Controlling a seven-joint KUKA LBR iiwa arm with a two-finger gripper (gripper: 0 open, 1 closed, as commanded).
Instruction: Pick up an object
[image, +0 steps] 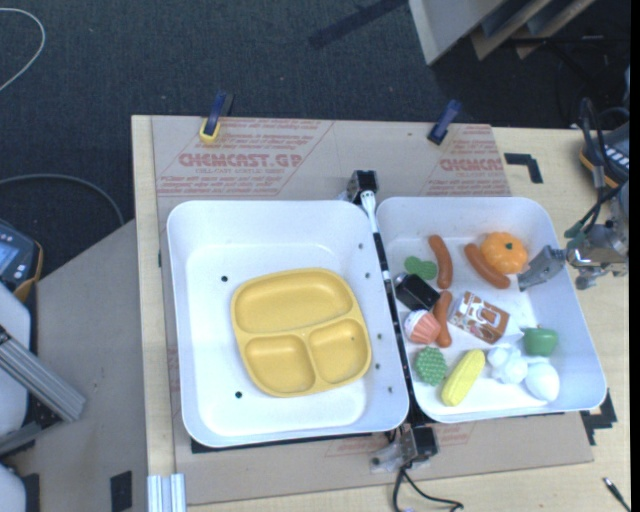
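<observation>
Near edge: yellow plastic corn cob (463, 376) and white egg (543, 381), lower right of frame.
Middle: yellow three-compartment plastic tray (298, 328) in the left white bin (190, 300).
Far: orange plastic pumpkin (503, 252) beside two red sausages (440, 260), upper right bin.
Jaws (545, 268): at the right rim (state: cannot tell).
Advice: centre above the pumpkin, then descend straight.

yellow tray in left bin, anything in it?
Empty. All three compartments of the yellow tray show bare yellow; the toy food lies in the right bin.
</observation>
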